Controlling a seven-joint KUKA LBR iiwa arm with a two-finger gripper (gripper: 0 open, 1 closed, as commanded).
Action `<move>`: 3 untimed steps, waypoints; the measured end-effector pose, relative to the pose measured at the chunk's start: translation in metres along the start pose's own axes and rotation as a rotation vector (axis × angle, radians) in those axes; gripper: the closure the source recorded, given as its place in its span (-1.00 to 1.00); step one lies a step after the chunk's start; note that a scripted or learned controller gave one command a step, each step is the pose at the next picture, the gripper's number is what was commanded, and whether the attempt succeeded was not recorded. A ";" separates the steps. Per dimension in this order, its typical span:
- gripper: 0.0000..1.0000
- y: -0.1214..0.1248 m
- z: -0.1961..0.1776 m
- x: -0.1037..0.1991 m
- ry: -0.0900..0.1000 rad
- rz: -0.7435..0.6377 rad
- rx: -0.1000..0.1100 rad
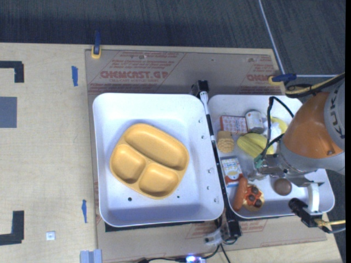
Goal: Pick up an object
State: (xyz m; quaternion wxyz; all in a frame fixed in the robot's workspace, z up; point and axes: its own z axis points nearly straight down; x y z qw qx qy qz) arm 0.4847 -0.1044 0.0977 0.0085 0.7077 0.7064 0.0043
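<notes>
We read the scene from the left bin (104,147) across to the right bin (329,199). The left bin carries a yellow three-compartment tray (149,159) lying near its centre. The cardboard sheet (164,70) under both bins bears red print along its far edge; the letters appear to read "CHEMCAST", but we cannot confirm them. In the right bin, candidate objects lie along the left edge: a red-and-white packet (233,125) with illegible print at the far end, a tan biscuit-like item (224,141), a small printed carton (231,169) and an orange-and-red toy (247,196) at the near-left corner. A yellow corn-like object (251,144) sits at the bin's centre, and a brown ball (282,187) lies toward the near edge. The gripper (269,166) is over the bin's centre; we cannot tell its state. We judge the step to be the approach; next, descend onto one item.
</notes>
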 end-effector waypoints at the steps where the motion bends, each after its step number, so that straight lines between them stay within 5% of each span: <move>1: 1.00 -0.003 -0.088 0.103 0.007 -0.003 0.016; 2: -1.00 -0.003 -0.088 0.102 0.007 -0.003 0.017; 3: -1.00 0.022 -0.047 0.077 0.027 -0.016 0.011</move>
